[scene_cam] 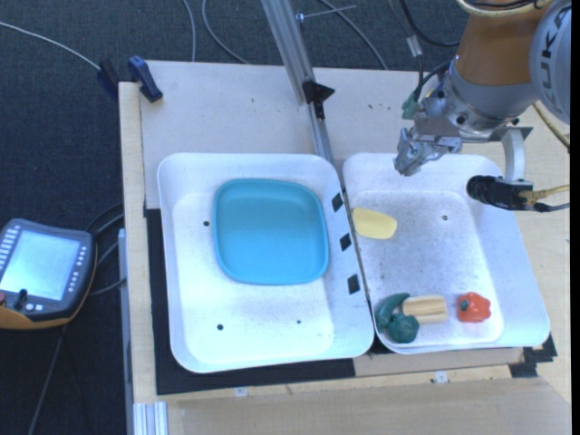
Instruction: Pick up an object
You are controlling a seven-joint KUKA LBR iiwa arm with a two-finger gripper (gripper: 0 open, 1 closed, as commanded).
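Note:
My gripper (412, 160) hangs over the far rim of the right bin (507, 270), with nothing seen between its fingers. In that bin a yellow piece (374, 224) lies near the left wall, below and to the left of the gripper. Along the near edge sit a dark green vegetable (397, 317), a tan block (424, 309) touching it, and a red pepper (472, 307) further right.
A turquoise square plate (270, 230) fills the middle of the left bin (181, 243). A metal pole (294, 43) slants down to the divider between the bins. A black cylinder (494, 191) sticks out beside the arm. A handheld pendant (41, 270) lies off the bench at left.

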